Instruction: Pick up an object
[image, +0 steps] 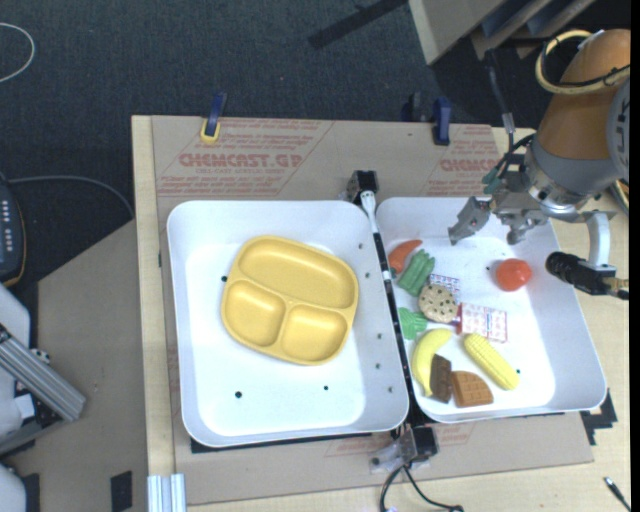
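Over the right bin (575, 340), the jaws (492, 228) hang spread and empty, the tomato (513, 274) just below them.

The right bin (575, 345) is holding a scatter of toy foods; a red tomato (512, 273) is sitting alone toward its far right edge; an orange-red piece (402, 254) is lying against the bin's left wall, touching a green ridged piece (418, 272); a speckled round cookie (437, 302) is resting just beside them, with a small green piece (412, 323) below it; a white card with pink print (484, 322) is lying flat mid-bin; a banana (429, 353), a brown waffle-like square (470, 389) and a yellow corn cob (490, 361) are clustering near the front edge.
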